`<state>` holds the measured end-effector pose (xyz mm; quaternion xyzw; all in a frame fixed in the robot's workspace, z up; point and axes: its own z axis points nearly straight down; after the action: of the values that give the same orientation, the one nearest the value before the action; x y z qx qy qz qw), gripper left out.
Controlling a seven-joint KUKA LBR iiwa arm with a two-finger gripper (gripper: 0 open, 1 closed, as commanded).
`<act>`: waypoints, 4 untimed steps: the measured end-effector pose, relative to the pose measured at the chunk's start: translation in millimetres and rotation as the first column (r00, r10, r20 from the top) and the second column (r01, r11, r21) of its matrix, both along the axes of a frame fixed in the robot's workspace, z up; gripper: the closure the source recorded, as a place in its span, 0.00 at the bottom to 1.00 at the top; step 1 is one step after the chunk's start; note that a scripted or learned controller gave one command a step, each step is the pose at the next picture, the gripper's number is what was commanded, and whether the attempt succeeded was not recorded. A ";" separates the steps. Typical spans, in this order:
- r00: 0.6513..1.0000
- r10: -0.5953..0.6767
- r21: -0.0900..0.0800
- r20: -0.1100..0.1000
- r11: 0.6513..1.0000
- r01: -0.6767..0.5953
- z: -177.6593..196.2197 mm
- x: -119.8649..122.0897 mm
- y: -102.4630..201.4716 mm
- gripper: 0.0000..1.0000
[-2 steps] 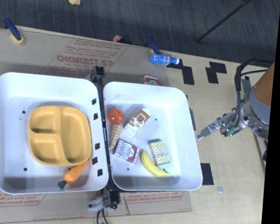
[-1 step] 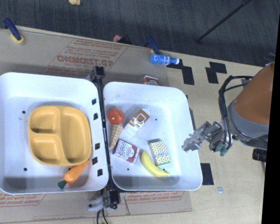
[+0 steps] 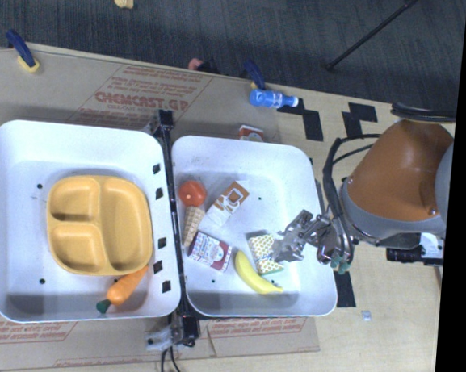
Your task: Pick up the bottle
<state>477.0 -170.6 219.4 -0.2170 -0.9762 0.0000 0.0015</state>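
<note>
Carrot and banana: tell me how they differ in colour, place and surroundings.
The carrot is orange with a green tip; the banana is yellow. The carrot lies in the left bin, against the yellow divided plate; the banana lies in the right bin, beside a small patterned packet near the tool. Both are long and lie flat near the bins' front walls.

Two white bins (image 3: 4,202) sit on a tan worktop (image 3: 381,348) with red print. A yellow divided plate (image 3: 100,225), an orange carrot (image 3: 125,287), a red tomato (image 3: 192,192), a yellow banana (image 3: 255,275) and a blue bottle (image 3: 270,99) show. The arm (image 3: 400,179) is orange and grey.
</note>
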 end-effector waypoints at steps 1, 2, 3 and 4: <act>0.962 0.272 -0.002 0.004 0.962 -0.272 4.7 -0.1 -40.5 1.00; 0.859 0.512 0.001 0.001 0.859 -0.512 -15.0 -0.4 -39.9 1.00; 0.841 0.541 -0.001 0.003 0.841 -0.541 -17.5 4.0 -40.4 1.00; 0.807 0.590 0.002 0.000 0.807 -0.590 -24.8 5.9 -39.8 1.00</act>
<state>482.8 -210.4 194.7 0.0969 -0.9953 -0.0006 0.0020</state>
